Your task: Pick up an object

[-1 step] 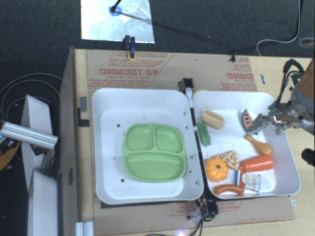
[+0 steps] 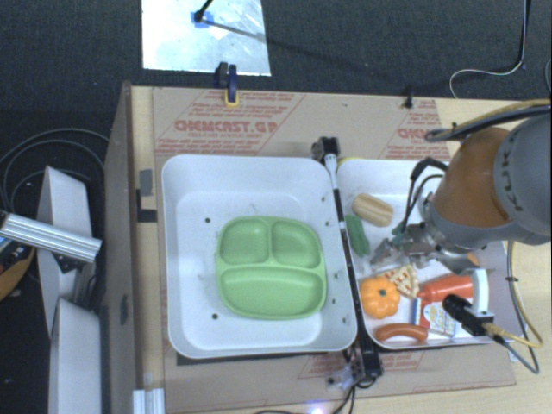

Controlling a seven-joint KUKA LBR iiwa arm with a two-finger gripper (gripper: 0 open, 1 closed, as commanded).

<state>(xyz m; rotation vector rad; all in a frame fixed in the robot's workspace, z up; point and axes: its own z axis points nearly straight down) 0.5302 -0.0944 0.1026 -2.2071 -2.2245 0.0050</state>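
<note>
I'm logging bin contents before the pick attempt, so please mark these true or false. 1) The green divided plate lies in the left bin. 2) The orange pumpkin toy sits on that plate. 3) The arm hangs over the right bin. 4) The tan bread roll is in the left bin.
1) True: the green divided plate lies in the left bin.
2) False: the orange pumpkin toy lies in the right bin.
3) True: the gripper is above the right bin.
4) False: the tan bread roll lies in the right bin.

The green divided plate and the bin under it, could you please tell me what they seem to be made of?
The green divided plate looks like moulded plastic with a matte finish: even colour, soft rounded ridges. The left bin also appears plastic, white and smooth, with a faint sheen along its rounded rim.
</note>
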